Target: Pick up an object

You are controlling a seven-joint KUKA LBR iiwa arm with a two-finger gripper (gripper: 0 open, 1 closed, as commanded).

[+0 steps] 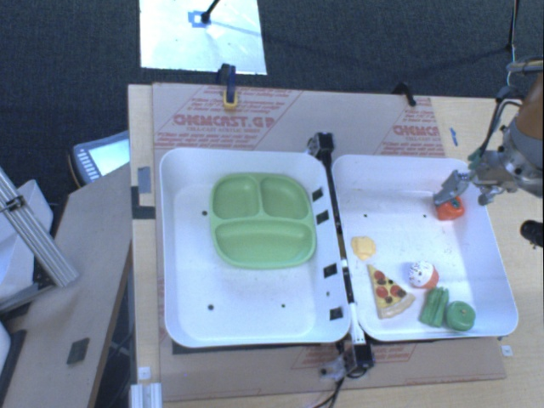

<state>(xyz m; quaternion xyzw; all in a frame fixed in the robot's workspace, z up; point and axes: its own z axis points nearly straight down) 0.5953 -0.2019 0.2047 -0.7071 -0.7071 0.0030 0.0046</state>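
The gripper (pixel 451 195) is positioned at the right bin's (pixel 399 181) far right side, directly over a small red-orange object (pixel 450 210). Finger state cannot be determined. A green divided tray (pixel 260 221) occupies the left bin (pixel 183 253).

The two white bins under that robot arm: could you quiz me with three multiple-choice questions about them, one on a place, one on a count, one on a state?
1. Where does the pale green divided plastic plate lie?
A. left white bin
B. right white bin
C. on the cardboard sheet

2. How many compartments does that plate have?
A. two
B. three
C. five

3. How does the toy pizza slice lie?
A. propped on the bin wall
B. on the plate
C. flat on the bin floor

Answers: 1 A, it sits in the left white bin. 2 B, two small on top, one long below. 3 C, it rests flat in the right white bin, beside the small yellow lump.
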